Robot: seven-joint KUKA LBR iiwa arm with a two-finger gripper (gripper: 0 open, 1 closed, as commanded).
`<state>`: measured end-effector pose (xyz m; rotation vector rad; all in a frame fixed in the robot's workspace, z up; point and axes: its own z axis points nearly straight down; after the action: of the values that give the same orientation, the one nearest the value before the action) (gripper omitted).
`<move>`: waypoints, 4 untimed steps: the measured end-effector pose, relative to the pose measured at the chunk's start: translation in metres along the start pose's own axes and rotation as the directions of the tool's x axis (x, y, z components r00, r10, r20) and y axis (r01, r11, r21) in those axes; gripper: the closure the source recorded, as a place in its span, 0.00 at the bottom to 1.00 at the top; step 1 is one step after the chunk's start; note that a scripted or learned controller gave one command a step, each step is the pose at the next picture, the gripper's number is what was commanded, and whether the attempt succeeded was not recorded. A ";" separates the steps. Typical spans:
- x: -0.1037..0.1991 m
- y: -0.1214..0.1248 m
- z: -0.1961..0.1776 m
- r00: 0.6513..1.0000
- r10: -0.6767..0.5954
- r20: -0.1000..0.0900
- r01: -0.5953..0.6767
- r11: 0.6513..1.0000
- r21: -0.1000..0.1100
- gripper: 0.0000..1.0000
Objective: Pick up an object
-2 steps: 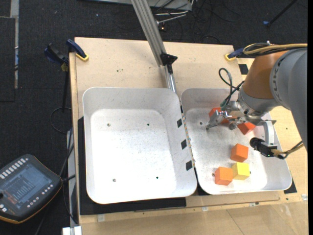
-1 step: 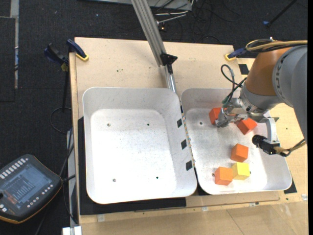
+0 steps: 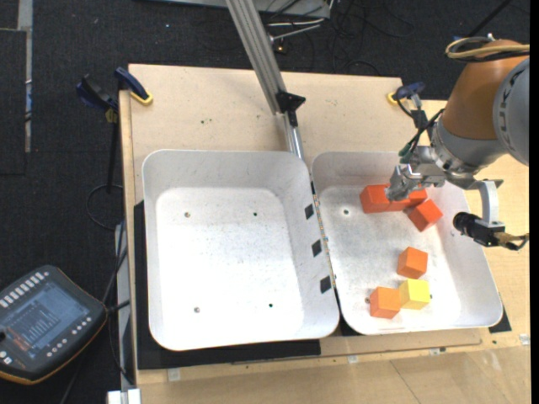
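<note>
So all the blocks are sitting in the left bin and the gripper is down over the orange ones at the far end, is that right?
Not quite: the camera view shows the blocks in the right bin, not the left. The gripper is down over the orange blocks at its far end; the yellow block lies nearer the front.

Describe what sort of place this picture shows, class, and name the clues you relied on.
Most likely a robotics lab or test cell. Clues: a robot arm reaching over two white bins of small blocks, a handheld control pendant on the dark floor, and clamps fixing the bench board.
</note>
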<state>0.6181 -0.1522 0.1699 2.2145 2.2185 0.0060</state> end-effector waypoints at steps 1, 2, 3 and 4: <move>-0.010 0.005 -0.052 1.000 -0.001 0.001 0.001 1.000 0.000 1.00; -0.009 0.005 -0.032 1.000 -0.001 -0.001 0.001 1.000 0.009 1.00; 0.034 0.009 -0.038 1.000 -0.005 -0.004 0.005 1.000 0.007 1.00; 0.092 0.021 -0.035 1.000 -0.007 -0.004 0.007 1.000 0.006 1.00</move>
<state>0.6388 -0.0606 0.2049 2.2120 2.2312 0.0039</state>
